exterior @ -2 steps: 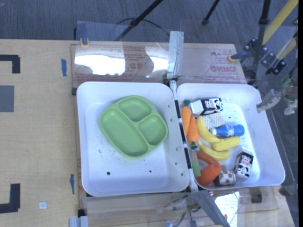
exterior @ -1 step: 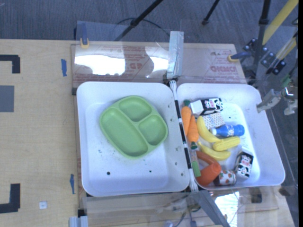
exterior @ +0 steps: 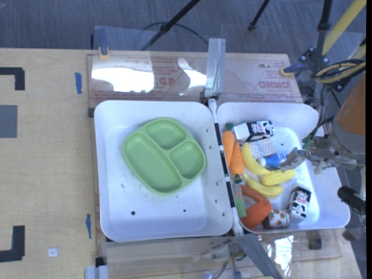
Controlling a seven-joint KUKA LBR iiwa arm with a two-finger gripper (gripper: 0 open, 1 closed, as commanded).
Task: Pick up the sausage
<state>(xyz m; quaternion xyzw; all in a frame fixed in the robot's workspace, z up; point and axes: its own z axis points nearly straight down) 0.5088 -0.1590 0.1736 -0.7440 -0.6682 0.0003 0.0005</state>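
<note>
Right, sausage (exterior: 254,193): my read is it's the reddish-brown piece low in the right bin (exterior: 325,211), near the bin's left wall. Short and stubby, dull red-brown skin, long axis running roughly upper-left to lower-right. Partly buried: the lower banana (exterior: 263,186) overlaps its upper edge, and a fat orange carrot (exterior: 256,214) sits right against its lower side. Not fully sure of its outline because of that clutter, so treat the ID as a judgement.

Gripper (exterior: 297,156) sits over the same bin, up and to the right of the sausage, near the upper banana (exterior: 264,168) and a blue-capped item (exterior: 278,159). So the sausage lies down-left of it in the camera view, with both bananas between. The fingers are too small and blurred against the clutter; can't tell how far apart they are, and nothing is visibly between them.

Around it:
- long carrot (exterior: 233,151) along the divider, above the sausage
- two cow-print cartons, one at top (exterior: 258,129), one at lower right (exterior: 300,202)
- small red-and-white item (exterior: 279,218) just right of the fat carrot

Left bin (exterior: 116,208) carries a green divided plate (exterior: 164,154), well away from the work. Both bins rest on the table (exterior: 46,156).

Judgement: the move turns on going down-left and closing across the short axis. Risk is grabbing the carrot or banana instead, since all three touch.
</note>
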